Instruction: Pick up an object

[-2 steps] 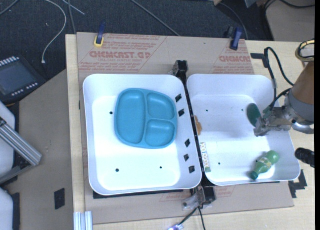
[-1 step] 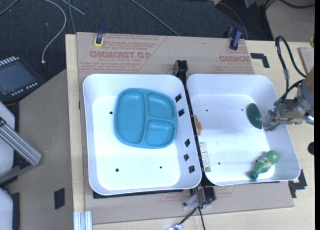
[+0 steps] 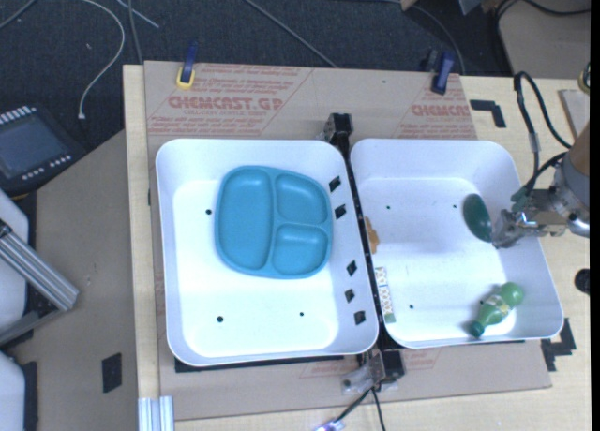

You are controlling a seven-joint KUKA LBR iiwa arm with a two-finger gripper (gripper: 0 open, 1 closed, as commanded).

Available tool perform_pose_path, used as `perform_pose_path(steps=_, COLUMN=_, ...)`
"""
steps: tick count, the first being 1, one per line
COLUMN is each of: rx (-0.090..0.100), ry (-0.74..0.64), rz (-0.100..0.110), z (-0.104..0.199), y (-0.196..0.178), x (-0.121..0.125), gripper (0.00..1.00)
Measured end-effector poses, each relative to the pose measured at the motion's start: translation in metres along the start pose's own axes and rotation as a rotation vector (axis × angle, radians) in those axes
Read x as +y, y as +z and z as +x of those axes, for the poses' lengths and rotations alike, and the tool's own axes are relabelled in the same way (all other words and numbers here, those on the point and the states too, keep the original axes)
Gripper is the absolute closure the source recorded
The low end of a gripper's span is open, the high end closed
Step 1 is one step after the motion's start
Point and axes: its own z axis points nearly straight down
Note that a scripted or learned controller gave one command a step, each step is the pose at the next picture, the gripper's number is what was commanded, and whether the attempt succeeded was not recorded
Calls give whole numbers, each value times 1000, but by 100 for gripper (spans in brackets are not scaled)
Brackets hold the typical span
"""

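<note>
Blue divided plate (image 3: 274, 222), three compartments, rounded corners, flat in the middle of the left bin (image 3: 178, 260). Dark green rounded object (image 3: 477, 216), near the right wall of the right bin (image 3: 422, 162), just beside the gripper (image 3: 507, 226). Small green bottle (image 3: 494, 308), pale cap, lying in the right bin's near right corner. Bins rest on printed cardboard (image 3: 234, 101) over a tan bench; dark carpet with cables beyond. Arm enters low from the right, wrist over the bin's rim; whether the gripper is spread or pinching cannot be told.
</note>
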Motion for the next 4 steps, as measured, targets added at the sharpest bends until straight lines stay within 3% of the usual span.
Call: perform_pose_path(steps=4, rx=2, ry=-8, rz=-1, z=232, y=-9, x=36, gripper=100)
